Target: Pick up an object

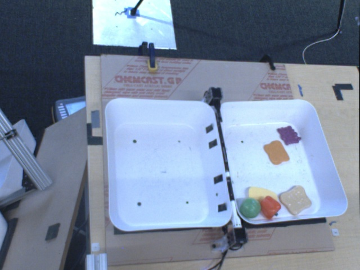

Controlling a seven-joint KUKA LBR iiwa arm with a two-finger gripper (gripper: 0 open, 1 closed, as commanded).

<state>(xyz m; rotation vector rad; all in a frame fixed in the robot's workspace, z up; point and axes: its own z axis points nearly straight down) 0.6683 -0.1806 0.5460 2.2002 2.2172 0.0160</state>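
Bench (315, 77) with right white bin (253, 129), orange slab (276, 152) inside, long axis near-to-far

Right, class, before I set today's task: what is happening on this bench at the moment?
Nothing is being handled just now. Two shallow white bins sit side by side on the bench. The right-hand bin holds six small toy foods: a purple bunch of grapes, a flat orange piece, a yellow wedge, a green ball, a red pepper-like piece and a tan slice of toast. All lie loose, so the pick has not yet happened.
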